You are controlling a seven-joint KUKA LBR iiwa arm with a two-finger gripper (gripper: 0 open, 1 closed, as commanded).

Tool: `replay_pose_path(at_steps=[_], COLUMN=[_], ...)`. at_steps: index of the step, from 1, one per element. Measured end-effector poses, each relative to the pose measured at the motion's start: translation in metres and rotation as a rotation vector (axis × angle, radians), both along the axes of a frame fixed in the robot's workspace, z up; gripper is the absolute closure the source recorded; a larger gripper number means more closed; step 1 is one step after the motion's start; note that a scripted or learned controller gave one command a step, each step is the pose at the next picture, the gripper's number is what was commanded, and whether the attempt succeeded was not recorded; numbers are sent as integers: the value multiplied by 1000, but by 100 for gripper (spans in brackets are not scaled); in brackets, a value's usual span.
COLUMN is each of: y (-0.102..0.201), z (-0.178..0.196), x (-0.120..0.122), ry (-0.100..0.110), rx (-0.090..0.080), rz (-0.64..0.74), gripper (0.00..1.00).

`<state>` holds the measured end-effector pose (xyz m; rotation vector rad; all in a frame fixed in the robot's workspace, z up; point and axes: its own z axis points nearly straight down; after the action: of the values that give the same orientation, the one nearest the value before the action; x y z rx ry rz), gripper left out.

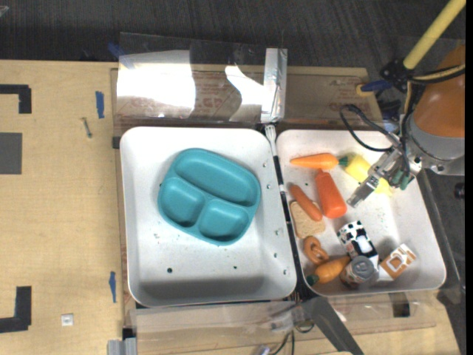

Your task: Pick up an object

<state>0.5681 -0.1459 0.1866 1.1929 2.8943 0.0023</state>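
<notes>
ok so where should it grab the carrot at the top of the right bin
Across the thick middle of the carrot, coming straight down from above. It lies flat and roughly crosswise in the right bin, green top toward the yellow toy, so the fingers should close across its narrow width, one on the far side, one on the near. The gripper hangs just to its right.

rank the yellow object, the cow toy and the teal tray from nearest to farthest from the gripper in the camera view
1. Yellow object: right beside the gripper, at the right bin's upper part.
2. Cow toy: lower in the same bin, below the gripper.
3. Teal tray: in the left bin, far off to the gripper's left in the view.
</notes>
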Motion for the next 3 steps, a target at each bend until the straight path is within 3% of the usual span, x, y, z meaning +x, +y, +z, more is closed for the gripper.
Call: replay_pose_path(at_steps=[1, 2, 3], y=[6, 7, 10], z=[-97, -97, -98], x=[-54, -76, -6], ry=[-1, -4, -1], rx=[3, 5, 0], rz=[-133, -336, -94], gripper=[0, 0, 0])
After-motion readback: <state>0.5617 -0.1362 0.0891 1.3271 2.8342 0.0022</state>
